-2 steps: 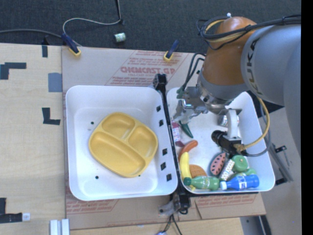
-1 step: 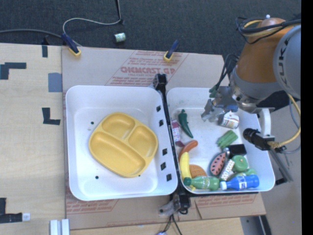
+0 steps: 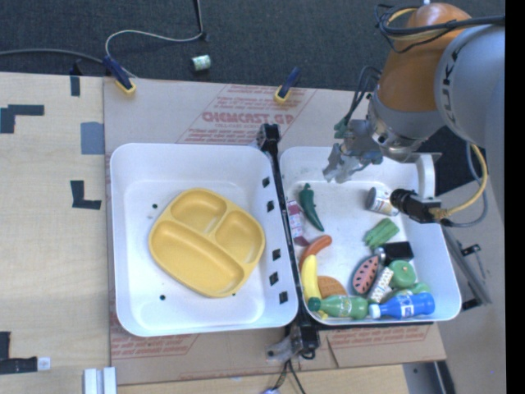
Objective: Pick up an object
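My gripper (image 3: 338,171) hangs over the back part of the right bin (image 3: 447,261), above bare white floor, with nothing seen between its fingers. A green chili pepper (image 3: 311,205) lies just below and left of it. Further forward lie a pink packet (image 3: 295,222), an orange carrot (image 3: 317,245), a yellow banana (image 3: 309,277), a green bottle (image 3: 343,306), a blue bottle (image 3: 405,306), a watermelon slice (image 3: 367,273), a green vegetable (image 3: 381,233), a black block (image 3: 397,251) and a small silver can (image 3: 377,201).
The left bin (image 3: 131,220) holds a yellow divided plate (image 3: 207,240). A black clip (image 3: 268,135) sits on the rim between the bins. Blue and yellow clamps (image 3: 120,75) pin the cardboard at the back. The arm's cable and black connector (image 3: 414,206) hang over the right bin.
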